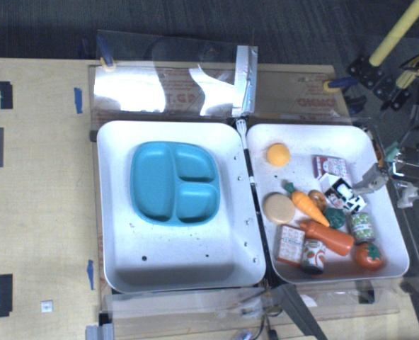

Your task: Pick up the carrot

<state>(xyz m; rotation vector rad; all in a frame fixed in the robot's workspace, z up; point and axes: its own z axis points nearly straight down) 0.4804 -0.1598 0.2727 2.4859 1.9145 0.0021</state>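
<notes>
Right now: carrot lying slanted, just right of the tan round piece (both touching). Gripper further right, at the bin rim. Cannot tell its opening.

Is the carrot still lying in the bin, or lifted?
Lying in the right bin: the carrot rests flat among the other items, untouched.

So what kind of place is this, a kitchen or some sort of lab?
Most likely a robot test bench, not a kitchen: two white bins sit side by side on a taped wooden bench, one holding a blue divided tray, the other toy food such as a carrot.
</notes>
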